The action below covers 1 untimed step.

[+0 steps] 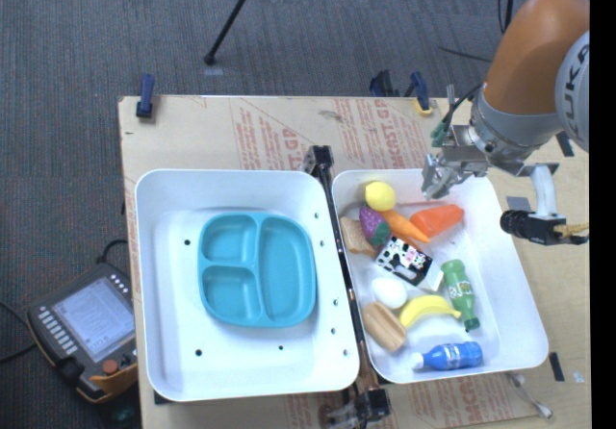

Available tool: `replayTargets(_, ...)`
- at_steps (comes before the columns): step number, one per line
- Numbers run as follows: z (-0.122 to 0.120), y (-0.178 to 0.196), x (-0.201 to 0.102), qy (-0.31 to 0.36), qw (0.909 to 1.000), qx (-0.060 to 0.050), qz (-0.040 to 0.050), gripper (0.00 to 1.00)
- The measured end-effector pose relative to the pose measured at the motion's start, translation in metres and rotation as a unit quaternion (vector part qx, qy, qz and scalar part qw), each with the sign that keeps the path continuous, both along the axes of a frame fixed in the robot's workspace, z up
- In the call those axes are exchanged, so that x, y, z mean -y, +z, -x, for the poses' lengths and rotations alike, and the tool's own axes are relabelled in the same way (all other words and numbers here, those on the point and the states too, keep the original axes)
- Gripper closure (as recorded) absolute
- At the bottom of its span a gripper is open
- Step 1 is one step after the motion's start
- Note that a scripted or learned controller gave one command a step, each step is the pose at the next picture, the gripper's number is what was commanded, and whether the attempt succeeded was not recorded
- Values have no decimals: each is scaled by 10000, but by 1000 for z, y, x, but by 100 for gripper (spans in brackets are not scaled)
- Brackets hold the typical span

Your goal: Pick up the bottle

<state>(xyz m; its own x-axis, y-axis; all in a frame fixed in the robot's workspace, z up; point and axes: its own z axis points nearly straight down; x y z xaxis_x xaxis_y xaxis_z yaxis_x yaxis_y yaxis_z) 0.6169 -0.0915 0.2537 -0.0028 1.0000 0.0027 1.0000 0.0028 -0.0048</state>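
Desk [221, 129]: brown board top, printed red lettering, blue clamps at the far edge.

Arm [534, 52]: grey with orange band, entering from the right, wrist above the far end of the right bin.

Left bin [154, 225]: white, shallow, holding a blue tray [258, 268] with three compartments.

Right bin [515, 268]: white, touching the left bin along a black seam, crowded with toy food and bottles.

Jaws [438, 182]: hanging over the right bin's far edge, just beside the carrot; whether open or closed cannot be told (fingers too small and dark), nothing visibly held.

Pendant [85, 326]: grey handset with screen, on the floor left of the desk.

Carrot [435, 219]: orange, lying near the far end.

Blue bottle [449, 356]: on its side at the bin's near edge, white cap pointing left.

Green bottle [459, 292]: lying near the right wall, between carrot and blue bottle, well apart from the jaws.

Banana [428, 308]: yellow, just left of the green bottle.

Lemon [379, 194]: yellow, far left corner.

Egg [389, 292]: white, beside the banana.
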Motion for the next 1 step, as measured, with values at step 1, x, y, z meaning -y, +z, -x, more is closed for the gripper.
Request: replayTargets(1,91,49,17,2542,9671,23,2,100)
